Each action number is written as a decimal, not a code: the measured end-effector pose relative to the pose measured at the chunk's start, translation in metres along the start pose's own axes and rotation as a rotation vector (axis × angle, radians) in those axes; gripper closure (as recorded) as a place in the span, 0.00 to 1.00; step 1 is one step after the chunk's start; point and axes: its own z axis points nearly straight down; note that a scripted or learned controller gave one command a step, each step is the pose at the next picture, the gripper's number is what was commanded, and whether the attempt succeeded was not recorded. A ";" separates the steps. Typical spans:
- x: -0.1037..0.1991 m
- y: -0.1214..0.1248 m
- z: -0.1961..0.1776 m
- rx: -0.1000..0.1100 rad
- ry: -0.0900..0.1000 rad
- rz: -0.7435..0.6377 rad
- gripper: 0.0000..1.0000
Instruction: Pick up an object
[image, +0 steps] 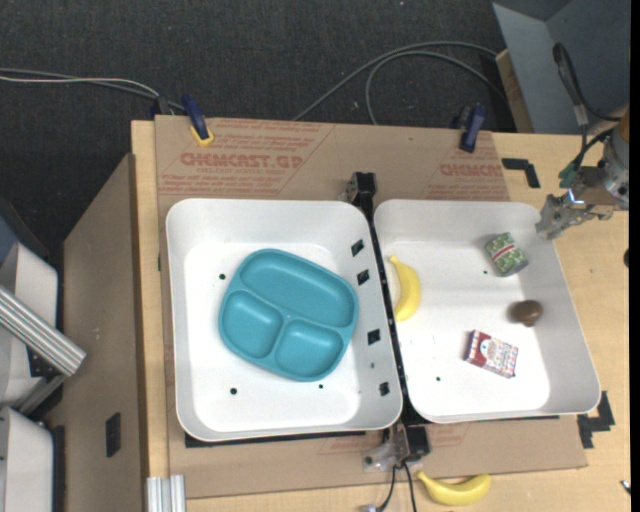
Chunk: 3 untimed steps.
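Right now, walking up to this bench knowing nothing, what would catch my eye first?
Probably the big teal divided plate lying alone in the left bin. Next, the right bin with its scatter of small things: a banana against its left wall, a red-and-white box, a brown ball and a green packet. The gripper hangs at that bin's upper right corner.

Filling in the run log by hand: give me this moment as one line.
gripper: over right bin's far right rim, holding nothing | right bin: banana, green packet, brown ball, card box | left bin: teal tray
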 end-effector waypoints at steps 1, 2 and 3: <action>0.000 0.002 -0.032 0.001 0.001 -0.001 1.00; 0.056 -0.006 -0.030 0.008 0.005 -0.005 1.00; 0.110 -0.032 -0.032 0.010 0.006 -0.004 1.00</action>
